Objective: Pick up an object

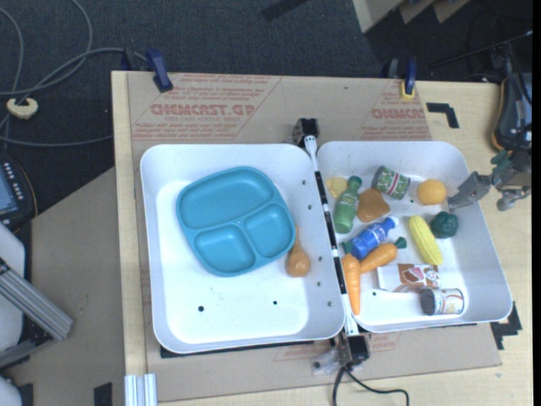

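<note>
Fingers (470, 191) seemingly just beside orange (431, 192).

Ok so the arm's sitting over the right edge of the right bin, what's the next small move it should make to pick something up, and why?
Probably a short shift left and down toward the orange or the green broccoli piece. The gripper hangs at the right bin's right rim, beside those two, with nothing seen in its grasp. They are the closest items and lie apart from the crowded bottles and carrots.
</note>
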Tool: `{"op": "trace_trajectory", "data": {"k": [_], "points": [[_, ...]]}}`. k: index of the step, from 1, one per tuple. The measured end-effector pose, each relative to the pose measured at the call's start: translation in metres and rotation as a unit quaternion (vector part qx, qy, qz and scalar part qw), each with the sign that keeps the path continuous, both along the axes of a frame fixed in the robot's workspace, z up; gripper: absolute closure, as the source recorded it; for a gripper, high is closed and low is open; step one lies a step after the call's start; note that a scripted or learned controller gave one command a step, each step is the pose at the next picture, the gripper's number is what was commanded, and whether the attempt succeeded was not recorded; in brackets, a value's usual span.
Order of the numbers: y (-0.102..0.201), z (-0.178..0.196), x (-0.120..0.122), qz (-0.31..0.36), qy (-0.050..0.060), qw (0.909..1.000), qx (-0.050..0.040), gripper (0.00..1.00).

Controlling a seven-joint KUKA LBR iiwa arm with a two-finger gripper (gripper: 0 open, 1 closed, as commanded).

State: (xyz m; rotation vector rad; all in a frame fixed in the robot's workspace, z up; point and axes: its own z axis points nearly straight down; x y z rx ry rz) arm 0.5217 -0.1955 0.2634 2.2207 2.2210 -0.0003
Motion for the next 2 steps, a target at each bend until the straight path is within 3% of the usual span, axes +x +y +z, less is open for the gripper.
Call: {"op": "trace_trajectory", "data": {"k": [1, 2], "points": [[0.0194, -0.1631, 0.0042, 0.000, -0.006, 1.0000, -0.0016, 0.00], [0.0204, -0.1549, 0.0036, 0.000, -0.005, 1.0000, -0.0002, 1.00]]}}
